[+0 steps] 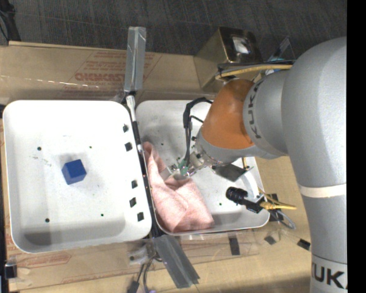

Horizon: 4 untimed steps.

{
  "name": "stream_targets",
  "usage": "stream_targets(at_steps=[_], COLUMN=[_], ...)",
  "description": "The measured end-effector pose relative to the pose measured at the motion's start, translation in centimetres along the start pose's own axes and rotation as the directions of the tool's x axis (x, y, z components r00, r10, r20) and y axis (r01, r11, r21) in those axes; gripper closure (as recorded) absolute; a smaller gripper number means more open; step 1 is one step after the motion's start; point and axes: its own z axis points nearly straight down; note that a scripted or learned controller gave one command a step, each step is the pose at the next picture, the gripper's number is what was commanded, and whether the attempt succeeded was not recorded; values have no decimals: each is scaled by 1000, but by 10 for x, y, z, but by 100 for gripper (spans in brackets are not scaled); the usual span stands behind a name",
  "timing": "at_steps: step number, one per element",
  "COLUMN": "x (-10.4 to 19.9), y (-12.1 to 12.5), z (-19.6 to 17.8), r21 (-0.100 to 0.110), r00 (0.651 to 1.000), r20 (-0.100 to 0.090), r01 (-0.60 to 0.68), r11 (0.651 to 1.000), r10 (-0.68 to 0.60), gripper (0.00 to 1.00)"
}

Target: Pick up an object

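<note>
- the pincer [183, 167] is low in the right bin [160, 118], at the upper edge of the pink cloth [180, 203], probably its target; wide or narrow, i cannot tell.
- the cloth lies crumpled against that bin's left wall.
- the blue cube [74, 171] sits well apart in the left bin [49, 127].

The left bin [49, 127] and the right bin [165, 124] were white. The cube [74, 171] was plain blue, the cloth [178, 203] pale pink. The arm [317, 102] was grey with 1 orange band [229, 124].
</note>
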Motion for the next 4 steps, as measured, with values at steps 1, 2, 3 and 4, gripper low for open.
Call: stream_targets(at_steps=[1, 2, 3, 4], x=[0, -9, 4, 4], y=[0, -43, -30, -30], z=[0, -87, 0, -9], r21=[0, -2, -1, -1], r00=[1000, 997, 987, 987], r20=[0, 3, 1, 1], r01=[0, 72, 158, 162], r11=[1000, 997, 987, 987], r10=[0, -72, -158, -162], gripper=[0, 0, 0, 100])
